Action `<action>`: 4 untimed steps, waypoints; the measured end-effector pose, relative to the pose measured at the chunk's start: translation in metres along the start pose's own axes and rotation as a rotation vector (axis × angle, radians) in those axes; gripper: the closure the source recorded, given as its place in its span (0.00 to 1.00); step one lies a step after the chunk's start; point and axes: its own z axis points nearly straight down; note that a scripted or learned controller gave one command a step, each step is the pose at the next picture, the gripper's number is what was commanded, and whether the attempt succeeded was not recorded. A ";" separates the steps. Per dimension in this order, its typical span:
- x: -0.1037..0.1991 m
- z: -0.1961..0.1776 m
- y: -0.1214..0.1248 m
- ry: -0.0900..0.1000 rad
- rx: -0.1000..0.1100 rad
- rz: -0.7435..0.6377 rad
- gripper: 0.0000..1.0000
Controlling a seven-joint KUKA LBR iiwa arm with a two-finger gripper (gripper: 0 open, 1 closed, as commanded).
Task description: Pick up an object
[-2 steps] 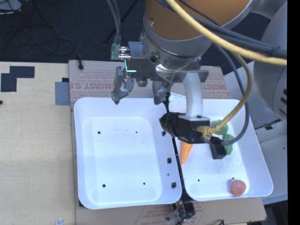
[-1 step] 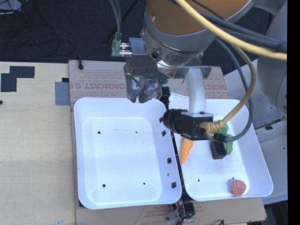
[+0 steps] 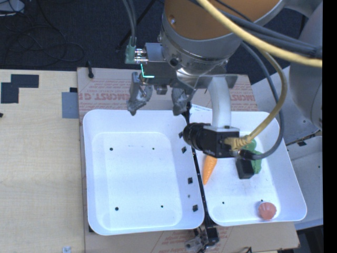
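Hovering over the far edge of the left bin, your gripper hangs with its two dark fingers spread wide and nothing between them. It sits high, above the rim rather than down inside a bin.

Nothing pickable lies under it. The candidates lie in the right bin: an orange carrot close to the divider between the bins, a green object toward the far right side, and a small pink ball near the near right corner.

To do this step well, you would probably bring the gripper across the divider and line the fingers up across the carrot's narrow width, not along its length, before descending. The ball stands well apart from everything else and may be the cleaner approach, though a round thing could roll off the fingertips.

Watch the black camera-like unit with its yellow cable: it hangs over the right bin, covering the carrot's thick end and part of the green object. The divider's black clips sit just beside the carrot, so a finger could catch there.
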 end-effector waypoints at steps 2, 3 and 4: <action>0.001 -0.009 0.000 -0.002 0.005 -0.009 0.00; 0.002 -0.018 0.000 -0.004 0.008 -0.016 1.00; 0.002 -0.018 0.000 -0.004 0.010 -0.019 0.00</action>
